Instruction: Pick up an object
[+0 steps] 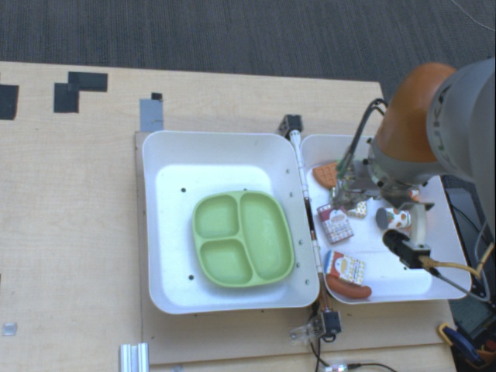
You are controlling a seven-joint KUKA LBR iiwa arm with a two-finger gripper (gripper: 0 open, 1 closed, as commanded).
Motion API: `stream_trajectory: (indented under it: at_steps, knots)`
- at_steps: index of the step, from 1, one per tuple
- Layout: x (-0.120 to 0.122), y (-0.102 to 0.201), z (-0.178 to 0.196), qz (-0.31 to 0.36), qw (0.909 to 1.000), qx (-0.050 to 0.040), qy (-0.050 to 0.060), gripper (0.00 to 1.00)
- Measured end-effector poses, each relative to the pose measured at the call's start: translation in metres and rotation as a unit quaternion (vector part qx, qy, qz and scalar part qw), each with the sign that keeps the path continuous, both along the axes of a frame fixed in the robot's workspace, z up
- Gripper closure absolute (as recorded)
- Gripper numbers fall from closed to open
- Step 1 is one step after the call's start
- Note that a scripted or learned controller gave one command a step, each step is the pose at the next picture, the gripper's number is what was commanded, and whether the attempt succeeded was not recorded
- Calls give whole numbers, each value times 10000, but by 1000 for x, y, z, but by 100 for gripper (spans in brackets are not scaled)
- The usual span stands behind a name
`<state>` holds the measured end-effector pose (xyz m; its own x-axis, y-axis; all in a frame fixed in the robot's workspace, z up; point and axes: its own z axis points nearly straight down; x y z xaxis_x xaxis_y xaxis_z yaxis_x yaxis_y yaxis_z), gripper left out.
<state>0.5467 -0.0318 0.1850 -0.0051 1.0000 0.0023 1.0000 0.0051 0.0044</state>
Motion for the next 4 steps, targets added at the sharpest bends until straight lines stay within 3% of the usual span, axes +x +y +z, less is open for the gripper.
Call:
stream_trajectory:
  at_steps: [1,2,3,4]
  knots:
    - [31,-107,25,-12,10000,-22,2,100]
    - [71,-117,13,0,10000,-15,3,100]
    - [117,-163,6,-1,10000,-19,-1,100]
    - [121,-93,50,12,10000,-8,-8,100]
